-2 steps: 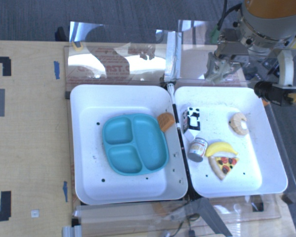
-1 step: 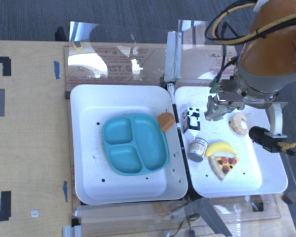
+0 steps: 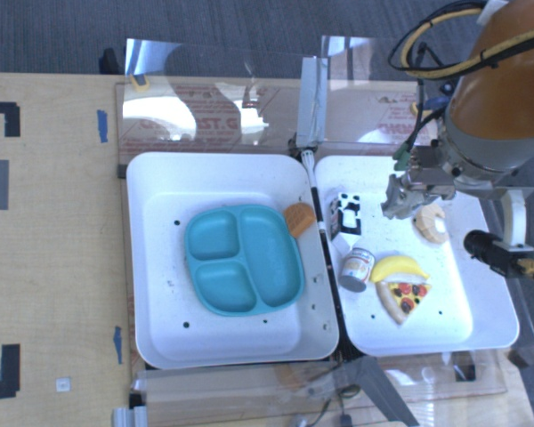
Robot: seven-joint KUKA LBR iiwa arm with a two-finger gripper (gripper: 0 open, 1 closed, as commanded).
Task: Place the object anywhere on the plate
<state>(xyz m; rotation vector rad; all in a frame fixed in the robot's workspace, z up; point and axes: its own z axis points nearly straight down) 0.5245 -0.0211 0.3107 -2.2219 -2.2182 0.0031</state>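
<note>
A teal divided plate (image 3: 245,259) lies in the left bin (image 3: 151,238). A small brown round piece (image 3: 298,218) rests at the plate's upper right edge, against the bin wall. My gripper (image 3: 404,201) hangs over the upper part of the right bin (image 3: 489,323), the arm reaching in from the right. Just right of and below it lies a cream-coloured piece (image 3: 431,226). Nothing shows between the gripper and the bin floor.
The right bin also holds a black-and-white item (image 3: 347,214) near its left wall, a small tin can (image 3: 357,268), a yellow banana (image 3: 401,267) and a pizza slice (image 3: 403,297). A ridge (image 3: 325,265) divides the two bins.
</note>
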